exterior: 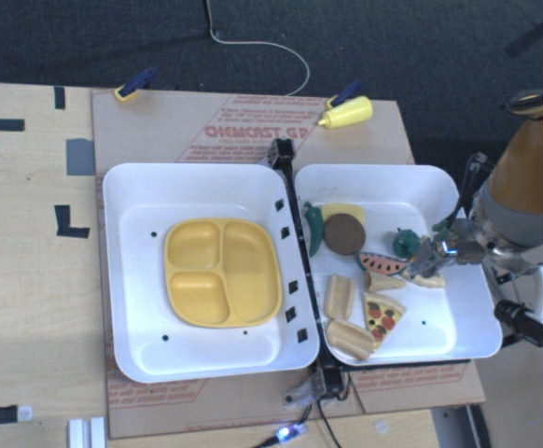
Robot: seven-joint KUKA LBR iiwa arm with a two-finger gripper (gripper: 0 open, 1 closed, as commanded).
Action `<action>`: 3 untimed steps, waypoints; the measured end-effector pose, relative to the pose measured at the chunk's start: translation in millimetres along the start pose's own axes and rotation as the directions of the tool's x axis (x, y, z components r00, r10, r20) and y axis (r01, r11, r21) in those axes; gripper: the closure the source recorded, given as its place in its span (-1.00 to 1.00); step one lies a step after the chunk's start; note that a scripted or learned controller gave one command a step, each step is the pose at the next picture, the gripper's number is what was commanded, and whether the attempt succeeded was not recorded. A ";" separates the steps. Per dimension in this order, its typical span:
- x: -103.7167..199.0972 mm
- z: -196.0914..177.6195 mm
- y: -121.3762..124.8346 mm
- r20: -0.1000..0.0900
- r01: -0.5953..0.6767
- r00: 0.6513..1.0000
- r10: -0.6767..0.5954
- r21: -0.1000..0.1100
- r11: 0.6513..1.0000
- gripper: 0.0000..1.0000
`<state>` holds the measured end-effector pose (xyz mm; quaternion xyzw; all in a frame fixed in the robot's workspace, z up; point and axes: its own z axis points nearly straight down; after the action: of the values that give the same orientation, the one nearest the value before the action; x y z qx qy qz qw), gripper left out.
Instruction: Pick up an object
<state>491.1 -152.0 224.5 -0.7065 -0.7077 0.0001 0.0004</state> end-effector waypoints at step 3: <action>152.7 10.3 23.4 0.000 0.004 1.000 -0.004 0.002 1.000 1.00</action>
<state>514.2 0.7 214.2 -0.7050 -0.7092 0.0007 0.0013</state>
